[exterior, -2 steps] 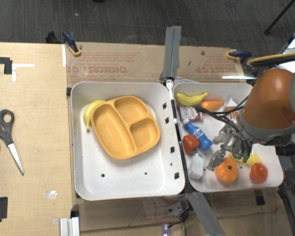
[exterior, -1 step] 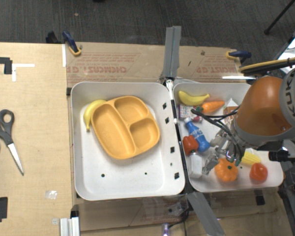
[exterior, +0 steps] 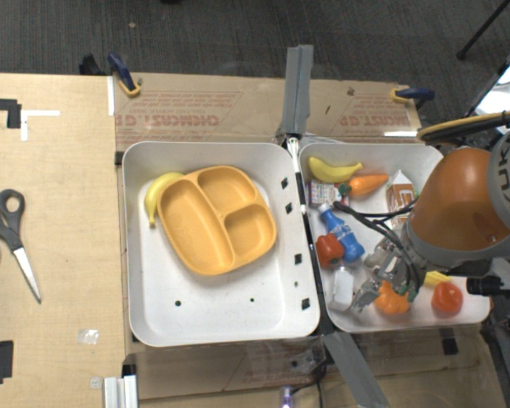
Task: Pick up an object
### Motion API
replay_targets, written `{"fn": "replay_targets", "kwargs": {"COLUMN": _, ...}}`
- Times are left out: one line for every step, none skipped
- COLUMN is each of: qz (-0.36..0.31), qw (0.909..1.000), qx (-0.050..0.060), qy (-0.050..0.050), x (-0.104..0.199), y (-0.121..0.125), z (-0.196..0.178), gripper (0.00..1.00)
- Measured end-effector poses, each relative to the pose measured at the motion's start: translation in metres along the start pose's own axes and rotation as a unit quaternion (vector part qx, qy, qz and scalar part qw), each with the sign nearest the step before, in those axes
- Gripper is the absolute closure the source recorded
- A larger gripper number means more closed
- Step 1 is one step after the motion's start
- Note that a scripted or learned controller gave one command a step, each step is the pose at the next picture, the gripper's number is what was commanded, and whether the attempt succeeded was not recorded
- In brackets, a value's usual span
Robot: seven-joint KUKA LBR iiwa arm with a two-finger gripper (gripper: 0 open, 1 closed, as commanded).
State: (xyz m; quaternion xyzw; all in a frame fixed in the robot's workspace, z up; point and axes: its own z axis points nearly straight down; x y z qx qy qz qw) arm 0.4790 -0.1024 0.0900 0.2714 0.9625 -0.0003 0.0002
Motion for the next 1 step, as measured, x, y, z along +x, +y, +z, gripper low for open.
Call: {"fn": "replay_targets", "kwargs": {"qz": -0.004, "qw": 1.0, "qx": 0.0, "qy": 0.0, "x": -0.0595, "y": 0.0402, "z": 0.0004, "gripper": 0.0}}
